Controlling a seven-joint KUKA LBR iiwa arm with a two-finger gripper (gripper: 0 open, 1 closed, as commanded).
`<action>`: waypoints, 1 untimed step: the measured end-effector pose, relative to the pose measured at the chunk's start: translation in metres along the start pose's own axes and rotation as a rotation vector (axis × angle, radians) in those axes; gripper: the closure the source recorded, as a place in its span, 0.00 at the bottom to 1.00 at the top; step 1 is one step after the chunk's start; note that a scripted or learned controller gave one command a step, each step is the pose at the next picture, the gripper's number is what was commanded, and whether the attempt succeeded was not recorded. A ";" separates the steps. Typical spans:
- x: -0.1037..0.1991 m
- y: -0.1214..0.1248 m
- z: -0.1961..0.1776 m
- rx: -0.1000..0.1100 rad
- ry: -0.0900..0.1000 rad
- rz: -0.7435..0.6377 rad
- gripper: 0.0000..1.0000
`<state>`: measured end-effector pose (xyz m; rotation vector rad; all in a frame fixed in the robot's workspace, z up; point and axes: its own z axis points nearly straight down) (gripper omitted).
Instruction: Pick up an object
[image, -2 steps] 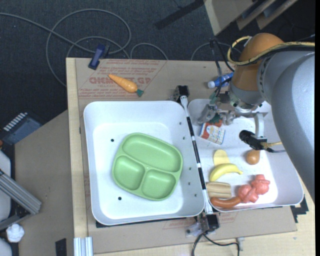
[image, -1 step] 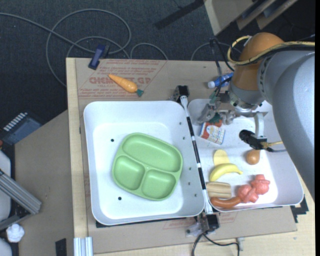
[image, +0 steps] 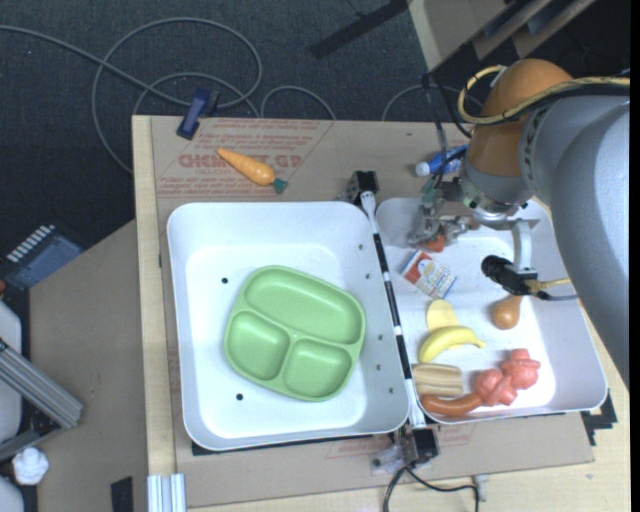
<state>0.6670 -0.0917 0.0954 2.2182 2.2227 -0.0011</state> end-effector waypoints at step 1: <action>0.083 -0.055 -0.091 -0.001 0.004 -0.001 1.00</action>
